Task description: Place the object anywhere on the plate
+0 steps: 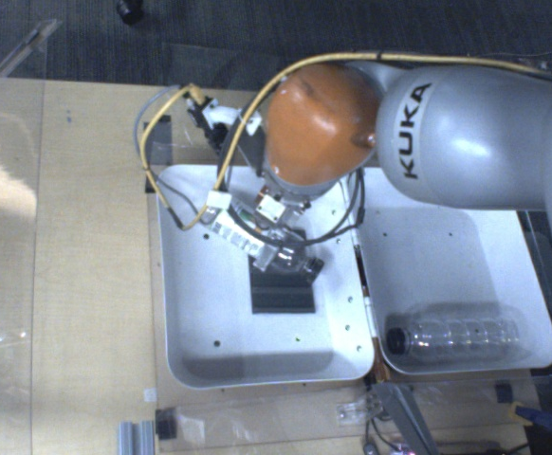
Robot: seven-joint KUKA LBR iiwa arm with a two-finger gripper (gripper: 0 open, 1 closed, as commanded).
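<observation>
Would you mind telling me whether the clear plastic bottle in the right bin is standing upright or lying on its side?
On its side. The clear bottle lies lengthwise along the right bin's near wall, dark cap pointing left toward the divider.

White bins [191,349], clear bottle [456,335], black block [282,294], orange-banded grey arm [466,140], yellow cable [176,218].

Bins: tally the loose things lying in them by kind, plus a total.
Clear plastic bottle, lying on its side in the right bin: 1
Dark flat rectangular thing in the left bin, just below the gripper: 1
Total: 2
</observation>
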